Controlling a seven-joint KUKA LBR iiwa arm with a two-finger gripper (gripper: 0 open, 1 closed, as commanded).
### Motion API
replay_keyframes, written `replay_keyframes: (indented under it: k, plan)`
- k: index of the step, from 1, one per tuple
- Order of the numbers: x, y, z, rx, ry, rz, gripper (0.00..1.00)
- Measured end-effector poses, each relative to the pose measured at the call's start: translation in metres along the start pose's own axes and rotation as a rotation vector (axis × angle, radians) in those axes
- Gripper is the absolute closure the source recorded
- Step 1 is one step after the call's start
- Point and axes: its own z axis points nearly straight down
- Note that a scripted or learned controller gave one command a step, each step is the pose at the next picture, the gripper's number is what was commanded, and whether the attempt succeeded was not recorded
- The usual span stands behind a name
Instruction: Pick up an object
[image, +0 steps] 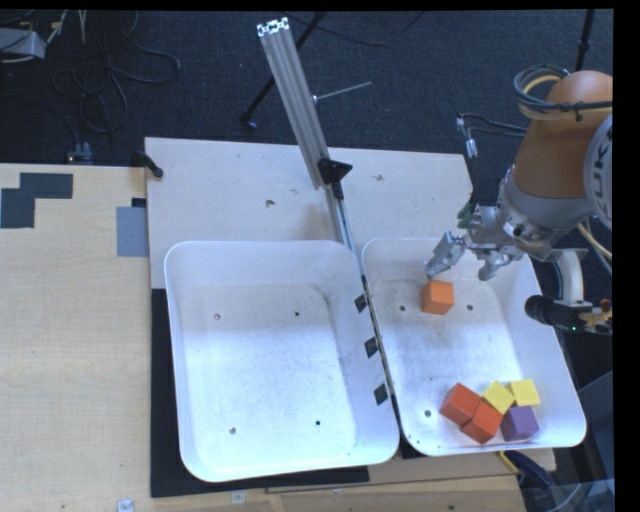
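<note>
Hovering over the right bin, the gripper has its fingers spread and pinches nothing.

You see the orange cube lying alone in the upper part of that bin, just below and a little to the left of the claw, apart from the fingertips. The cube looks turned a bit, so you may need to align. A cluster of blocks lies well apart at the lower corner, and nothing stands between.

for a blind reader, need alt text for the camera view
The gripper hangs open just above a lone orange block in the right bin. Five more blocks cluster at its near corner.
</note>
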Motion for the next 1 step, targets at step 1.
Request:
replay_keyframes:
  k: [1]
  plan:
    - [-0.0044, 0.0171, 0.0966, 0.007, 0.000, 0.000, 0.00]
